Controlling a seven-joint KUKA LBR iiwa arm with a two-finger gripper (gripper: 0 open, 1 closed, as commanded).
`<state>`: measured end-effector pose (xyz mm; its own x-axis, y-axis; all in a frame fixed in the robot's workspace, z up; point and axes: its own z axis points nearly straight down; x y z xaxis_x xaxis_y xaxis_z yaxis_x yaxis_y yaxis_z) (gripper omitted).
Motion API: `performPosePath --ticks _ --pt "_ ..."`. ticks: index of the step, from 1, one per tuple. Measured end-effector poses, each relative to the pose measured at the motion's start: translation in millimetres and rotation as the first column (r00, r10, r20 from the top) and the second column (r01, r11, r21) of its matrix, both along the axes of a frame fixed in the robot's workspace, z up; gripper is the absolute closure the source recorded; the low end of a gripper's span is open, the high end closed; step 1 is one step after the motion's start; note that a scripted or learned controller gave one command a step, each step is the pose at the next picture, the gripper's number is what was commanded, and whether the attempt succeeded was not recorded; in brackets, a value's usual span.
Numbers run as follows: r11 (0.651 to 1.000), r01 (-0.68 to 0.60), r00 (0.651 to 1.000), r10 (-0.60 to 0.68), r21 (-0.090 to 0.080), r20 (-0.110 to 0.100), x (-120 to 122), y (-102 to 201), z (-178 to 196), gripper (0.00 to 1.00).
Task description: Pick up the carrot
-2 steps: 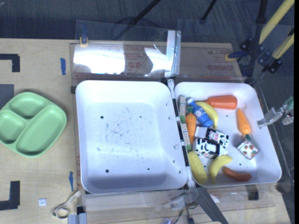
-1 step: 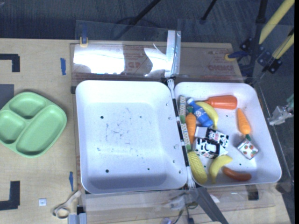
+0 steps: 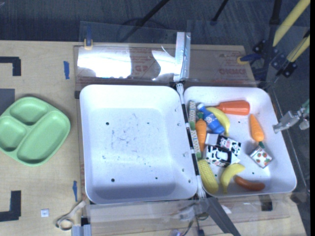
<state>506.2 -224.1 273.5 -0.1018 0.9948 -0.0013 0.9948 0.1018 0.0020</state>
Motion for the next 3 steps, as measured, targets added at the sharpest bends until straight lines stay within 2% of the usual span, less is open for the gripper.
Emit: performPosePath --ticks 1,2,3 --pt "0.985 -0.173 0.985 0.173 0.003 -0.004 -26.2 0.7 -76.0 0.00" --pt "0.925 -0.380 0.925 0.380 -0.001 0.001 73.1 1.2 -114.0 0.00" --pt "0.910 -0.414 0.910 0.414 0.001 -0.001 59.1 1.6 -140.2 0.00"
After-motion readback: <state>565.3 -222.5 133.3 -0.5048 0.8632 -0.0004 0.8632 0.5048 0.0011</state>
